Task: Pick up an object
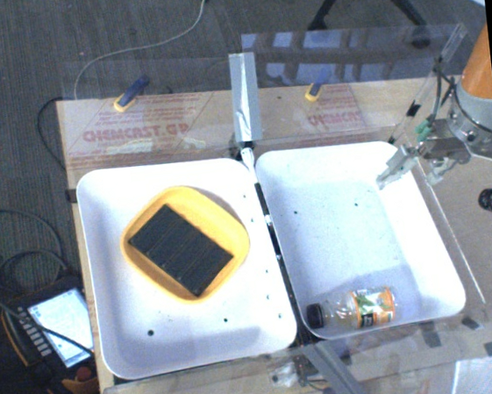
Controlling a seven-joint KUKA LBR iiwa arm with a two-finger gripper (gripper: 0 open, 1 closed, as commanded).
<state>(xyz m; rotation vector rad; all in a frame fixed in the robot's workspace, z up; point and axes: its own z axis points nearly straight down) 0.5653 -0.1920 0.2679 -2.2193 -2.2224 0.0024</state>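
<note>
You are looking down at a slant on a bench with two shallow white bins side by side, and the right bin (pixel 355 223) is your landmark for everything here. The gripper (pixel 412 162) hangs over the right bin's upper right corner, at the end of a grey arm with an orange band (pixel 487 67) that comes in from the right edge of the view. Its two thin fingers are spread apart, one pointing left and down over the bin's white floor, the other toward the bin's right rim, and nothing lies between them. Inside the right bin, against its near wall and well apart from the gripper, a small clear bottle (pixel 354 309) lies on its side, its dark cap toward the left and an orange label around its body. Just left of the right bin, sharing the middle divider, sits the left bin (pixel 121 338). In it rests a yellow dish (pixel 224 221), and a dark rectangular block (pixel 181 250) lies tilted on top of the dish. Left of both bins, on the carpet, a tablet (pixel 59 326) with a lit screen lies among dark cables.
</note>
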